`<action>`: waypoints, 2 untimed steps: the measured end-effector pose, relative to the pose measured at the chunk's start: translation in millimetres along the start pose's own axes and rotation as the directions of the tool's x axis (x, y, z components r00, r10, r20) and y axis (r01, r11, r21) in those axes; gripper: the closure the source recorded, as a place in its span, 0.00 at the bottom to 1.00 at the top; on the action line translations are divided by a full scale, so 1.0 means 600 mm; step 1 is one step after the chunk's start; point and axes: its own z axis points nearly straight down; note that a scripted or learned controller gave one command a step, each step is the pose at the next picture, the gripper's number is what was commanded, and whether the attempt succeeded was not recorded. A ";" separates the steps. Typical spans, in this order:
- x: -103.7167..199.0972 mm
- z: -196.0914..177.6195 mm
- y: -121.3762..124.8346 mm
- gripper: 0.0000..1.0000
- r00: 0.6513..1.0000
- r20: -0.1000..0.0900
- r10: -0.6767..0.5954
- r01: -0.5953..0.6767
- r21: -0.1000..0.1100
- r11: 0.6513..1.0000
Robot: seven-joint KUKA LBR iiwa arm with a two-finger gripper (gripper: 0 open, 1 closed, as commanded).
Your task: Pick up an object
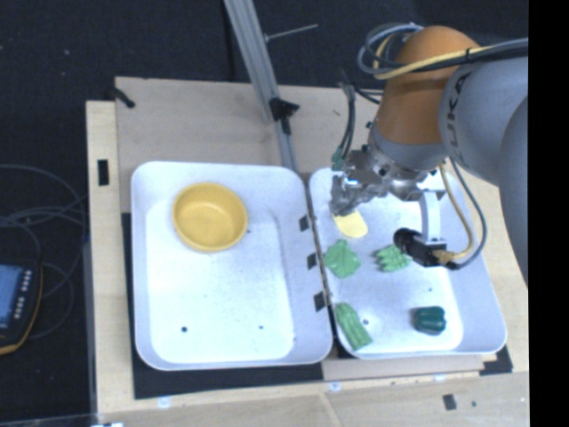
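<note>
A grey KUKA arm (480, 105) with a glossy orange band (418, 87) reached in from the right over a pale wooden worktop (196, 114) carrying two shallow white bins side by side. Its wrist pointed down and leftward, bringing the gripper (345, 205) low over the upper left corner of the right bin (471, 314), just above a flat, pale yellow, rounded piece (352, 227). Whether the fingers were spread or closed could not be told from the slanted overhead view, and nothing was clearly seen between them.

Below the yellow piece lay a light green, crinkled, leaf-like object (341, 259), and just to its right a smaller green, ridged item (390, 258). A long, light green, ribbed piece (353, 325) rested near the bin's front left corner, close to the wall. A dark green, blocky, smooth object (429, 319), possibly a toy pepper, sat well apart toward the front right. A black cable fitting (418, 245) hung from the wrist beside the smaller green item.

In the left bin (160, 327), a smooth, round yellow bowl (210, 216) stood upright in the back left area; the bin's floor was lightly speckled. A grey metal rail (253, 56) slanted down from the top of the view to the gap between the bins.
</note>
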 end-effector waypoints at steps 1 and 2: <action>0.083 0.007 -0.052 1.00 1.000 0.000 -0.001 0.001 0.000 1.000; 0.145 0.008 -0.086 1.00 1.000 -0.001 -0.001 0.001 0.000 1.000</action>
